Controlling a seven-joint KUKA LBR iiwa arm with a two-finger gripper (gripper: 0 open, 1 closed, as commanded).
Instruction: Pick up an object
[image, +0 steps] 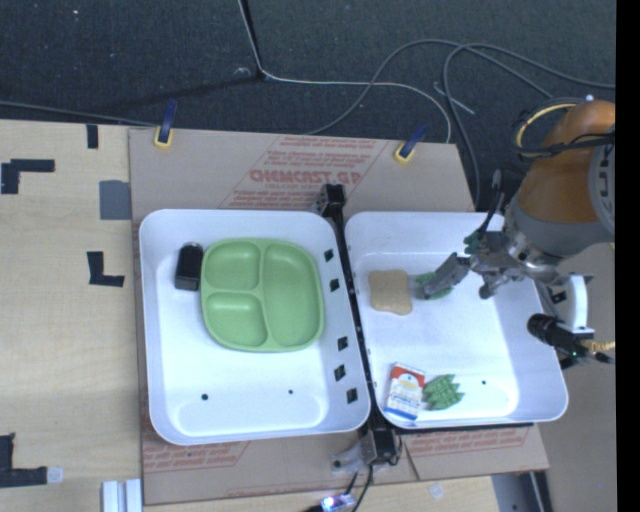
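The gripper (462, 275) hangs open, holding nothing, just right of the sponge (390, 291). Bare floor lies below, toward the right bin's (545, 400) rim.

2 white bins: left bin (165, 330), right bin (500, 340). Left bin: pale green divided plate (263, 295), black block (189, 267). Right bin: tan sponge-like piece (390, 291), white carton with red and blue print (405, 391), dark green leafy item (443, 392). Bench (60, 300) light wood with black marks. Arm (565, 195) grey and orange.
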